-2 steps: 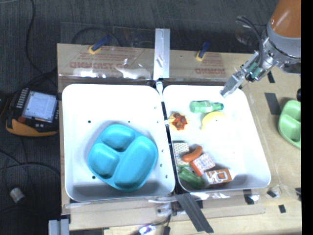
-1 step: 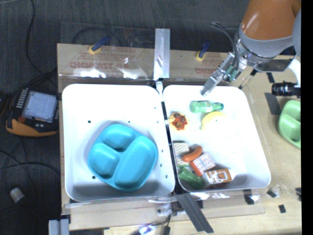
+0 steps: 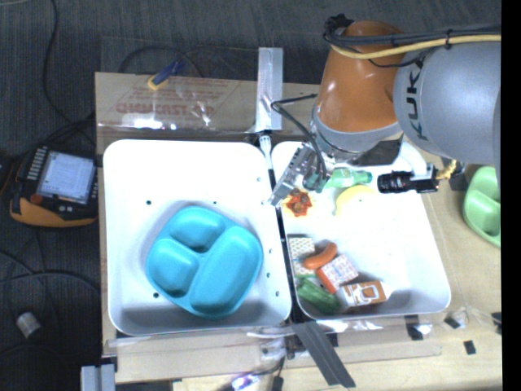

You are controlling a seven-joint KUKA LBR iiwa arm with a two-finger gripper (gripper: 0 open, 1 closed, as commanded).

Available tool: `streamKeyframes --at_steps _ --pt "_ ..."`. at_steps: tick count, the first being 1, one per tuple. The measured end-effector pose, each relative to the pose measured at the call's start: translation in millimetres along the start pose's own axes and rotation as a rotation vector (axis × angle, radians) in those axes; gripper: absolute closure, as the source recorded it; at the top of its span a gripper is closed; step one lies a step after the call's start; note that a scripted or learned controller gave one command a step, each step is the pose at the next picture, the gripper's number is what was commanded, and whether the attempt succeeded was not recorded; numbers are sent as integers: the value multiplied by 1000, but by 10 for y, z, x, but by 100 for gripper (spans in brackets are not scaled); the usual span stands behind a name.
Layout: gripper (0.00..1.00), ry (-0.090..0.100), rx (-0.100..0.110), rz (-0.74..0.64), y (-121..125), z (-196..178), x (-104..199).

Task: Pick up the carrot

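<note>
Reading outward from the gripper (image 3: 295, 179): it hangs low over the right bin (image 3: 423, 251), close to that bin's left wall and toward its far left corner. From this slanted view I cannot tell the gripper's state, so I treat the grasp as unconfirmed.

Just beneath the tip lies a small orange-red item (image 3: 299, 204), which I take to be the carrot; it rests on the bin floor beside the left wall. I cannot tell whether the tip touches it.

Procedure for the step in hand, as I judge it:
1. Centre the tip over the orange-red item before descending further; the bin wall is close and may block one side.
2. Align the closing axis across the item's narrow dimension.
3. Avoid the green object (image 3: 346, 175) and the yellow banana-like piece (image 3: 352, 195) lying just to the right.
4. Lift straight up and verify the hold.

Nearer the bin's front edge, a sausage (image 3: 319, 256), small printed cartons (image 3: 358, 292) and a green vegetable (image 3: 313, 293) are clustered. A blue divided tray (image 3: 203, 259) sits in the left bin (image 3: 130, 186).

Legible writing: "KU" on the grey arm (image 3: 452, 96), part of the maker's name. Carton print is too small to read.
</note>
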State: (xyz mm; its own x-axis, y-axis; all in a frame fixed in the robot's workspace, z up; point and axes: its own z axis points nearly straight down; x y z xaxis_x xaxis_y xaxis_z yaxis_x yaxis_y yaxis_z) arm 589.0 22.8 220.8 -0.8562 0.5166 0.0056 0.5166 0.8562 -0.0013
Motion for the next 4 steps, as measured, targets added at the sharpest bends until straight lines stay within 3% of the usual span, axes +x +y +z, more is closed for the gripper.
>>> streamKeyframes --at_steps 1,2,3,4 --pt "100 -2 0 -423 585 -1375 -188" --pt "100 -2 0 -478 1228 -717 139" --pt "100 -2 1 -598 1606 -497 483" --pt "100 -5 2 -677 2123 -325 527"
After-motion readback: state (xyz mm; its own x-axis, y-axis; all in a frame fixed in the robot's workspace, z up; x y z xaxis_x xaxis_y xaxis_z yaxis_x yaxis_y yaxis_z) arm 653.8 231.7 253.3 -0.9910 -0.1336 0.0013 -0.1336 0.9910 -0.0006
